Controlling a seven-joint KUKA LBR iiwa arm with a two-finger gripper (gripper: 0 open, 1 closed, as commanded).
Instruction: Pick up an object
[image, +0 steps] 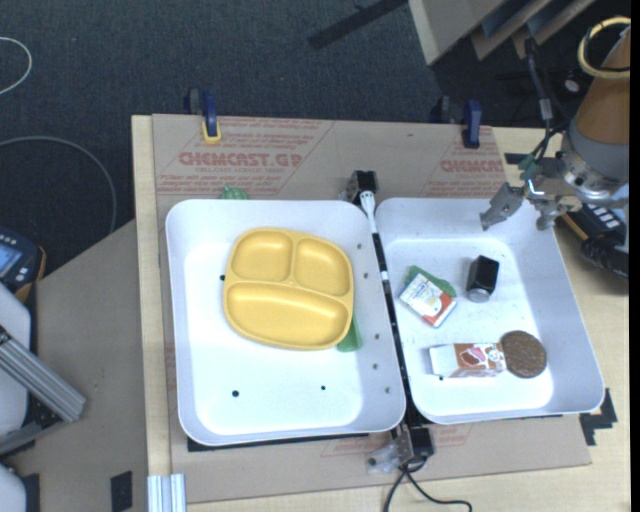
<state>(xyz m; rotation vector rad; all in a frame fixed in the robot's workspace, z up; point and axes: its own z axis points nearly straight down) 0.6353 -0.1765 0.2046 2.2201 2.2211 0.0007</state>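
The right bin (560, 300) holds several small items. A small black cylinder (483, 277) stands near its middle, and a green-and-white packet (428, 296) lies to its left. Near the front edge, a red-and-white wrapper (467, 359) lies beside a brown round disc (523, 354). My gripper (522, 211) hovers over the bin's far right corner, above and behind the black cylinder. Its two fingers (497, 209) are spread apart and open, with nothing between them.
The left bin (200, 380) carries a yellow divided plate (290, 288) with a green scrap (348, 340) poking out under its right edge. A black ridge (380, 270) separates the two bins. Blue clamps (209, 113) hold the cardboard at the back.
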